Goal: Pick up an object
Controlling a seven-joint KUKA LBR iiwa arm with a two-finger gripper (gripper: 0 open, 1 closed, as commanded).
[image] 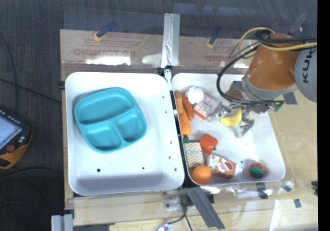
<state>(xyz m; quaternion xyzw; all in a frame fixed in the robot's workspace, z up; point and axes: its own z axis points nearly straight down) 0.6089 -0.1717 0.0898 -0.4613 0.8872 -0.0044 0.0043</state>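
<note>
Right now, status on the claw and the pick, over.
Claw low in right bin, over yellow item. Grasp unconfirmed. Snack packet and white ball crowd close beside it.

Right bin (273,145): bare floor lies at 3 to 4 o'clock of centre, below the gripper (238,121). Clutter blocks the left wall: carrots (182,114), white ball (195,94) and packet (206,106) from 9 to 11 o'clock. The 6 to 7 o'clock corner holds an orange (201,174), carton (223,167) and cracker (193,152); a strawberry (257,170) sits at 5. Left bin (93,173): tray (109,118) fills the upper half; the 6 o'clock strip is free.
</note>
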